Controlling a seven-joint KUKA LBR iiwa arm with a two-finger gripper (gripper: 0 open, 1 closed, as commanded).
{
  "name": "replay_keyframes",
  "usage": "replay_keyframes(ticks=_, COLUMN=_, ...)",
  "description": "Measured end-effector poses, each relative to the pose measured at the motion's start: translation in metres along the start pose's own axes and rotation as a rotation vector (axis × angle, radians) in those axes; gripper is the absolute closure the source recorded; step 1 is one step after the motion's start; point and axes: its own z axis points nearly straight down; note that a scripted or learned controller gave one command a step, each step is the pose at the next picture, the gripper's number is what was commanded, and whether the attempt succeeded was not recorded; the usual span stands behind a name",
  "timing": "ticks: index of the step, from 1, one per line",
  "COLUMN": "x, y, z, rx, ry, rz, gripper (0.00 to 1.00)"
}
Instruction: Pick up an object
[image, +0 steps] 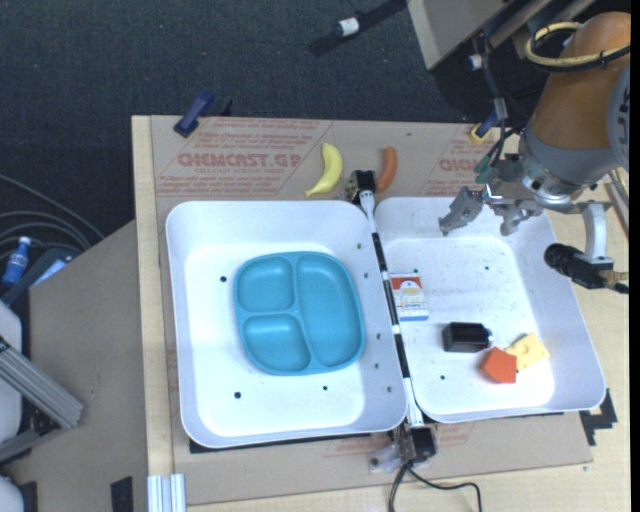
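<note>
My gripper (487, 217) hovers over the back of the right bin (560, 300), its two fingers spread open with nothing between them. In that bin lie a small white and red box (408, 296) by the left wall, a black block (465, 337), an orange block (500, 365) and a yellow wedge (530, 351) toward the front right. All of these sit well in front of the gripper. The arm, with its orange band (598, 37), comes in from the upper right.
The left bin (200, 390) holds a blue divided plate (298, 311). Behind the bins, on the brown board, lie a banana (326, 170) and an orange sausage-like piece (386, 168). A blue clip (194, 115) sits at the board's back left corner.
</note>
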Motion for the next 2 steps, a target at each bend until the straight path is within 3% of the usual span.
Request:
replay_keyframes(ticks=1, x=-0.002, y=0.015, z=0.142, rx=-0.002, ry=-0.001, rz=0.001, gripper=0.0)
replay_keyframes(ticks=2, x=0.005, y=0.052, z=0.142, rx=-0.003, ry=-0.001, rz=-0.001, gripper=0.0)
